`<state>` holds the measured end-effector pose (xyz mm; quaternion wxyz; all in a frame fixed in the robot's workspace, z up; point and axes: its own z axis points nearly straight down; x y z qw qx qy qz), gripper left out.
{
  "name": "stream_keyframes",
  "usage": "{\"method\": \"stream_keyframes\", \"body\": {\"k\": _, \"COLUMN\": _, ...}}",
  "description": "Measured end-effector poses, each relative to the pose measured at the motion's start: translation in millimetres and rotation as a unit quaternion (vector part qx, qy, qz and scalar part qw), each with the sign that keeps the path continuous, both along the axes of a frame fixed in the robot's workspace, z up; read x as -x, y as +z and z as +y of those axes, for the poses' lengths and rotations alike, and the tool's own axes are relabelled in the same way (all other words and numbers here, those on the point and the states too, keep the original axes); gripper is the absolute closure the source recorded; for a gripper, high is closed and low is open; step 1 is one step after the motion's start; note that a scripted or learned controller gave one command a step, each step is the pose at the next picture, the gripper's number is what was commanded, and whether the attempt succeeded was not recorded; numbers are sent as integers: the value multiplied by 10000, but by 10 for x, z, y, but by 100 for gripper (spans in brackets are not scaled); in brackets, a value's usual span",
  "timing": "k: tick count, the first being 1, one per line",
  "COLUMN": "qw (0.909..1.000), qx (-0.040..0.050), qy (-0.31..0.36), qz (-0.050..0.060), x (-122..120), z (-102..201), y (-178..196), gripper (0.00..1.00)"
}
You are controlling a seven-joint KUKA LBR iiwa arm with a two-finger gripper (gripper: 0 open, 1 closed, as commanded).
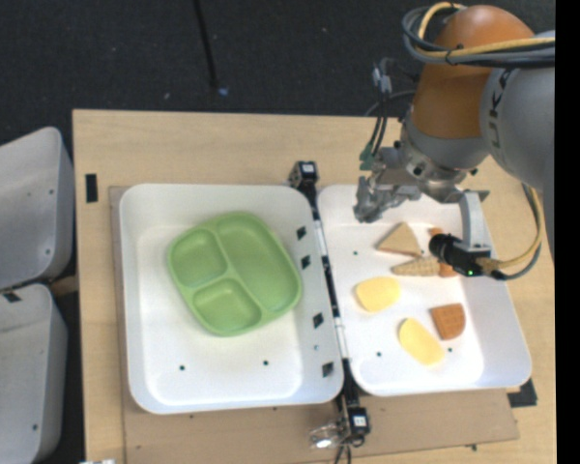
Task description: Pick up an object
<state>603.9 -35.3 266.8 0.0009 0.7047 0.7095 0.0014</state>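
The right bin (493, 361) holds several food-like pieces. A tan triangular wedge (399, 240) lies near its back, with a pale cone (416, 267) just in front of it. Nearer the front are a yellow rounded piece (377, 293), a second yellow piece (420, 341) and a brown toast-like square (449, 321). My gripper (371, 207) hangs over the back left corner of this bin, just left of and behind the wedge. Nothing shows beneath it but white bin floor.
The left bin (155, 375) carries a green divided plate (234, 272) near its middle. A ridge with black clips (321, 278) separates the two bins. The grey and orange arm (464, 75) reaches in over the right bin's back edge.
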Motion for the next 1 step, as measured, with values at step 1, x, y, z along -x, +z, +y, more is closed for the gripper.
{"method": "stream_keyframes", "body": {"k": 1, "qw": 10000, "qx": 2, "qy": -3, "qz": 0, "x": -326, "z": 463, "y": -18, "gripper": 100}}
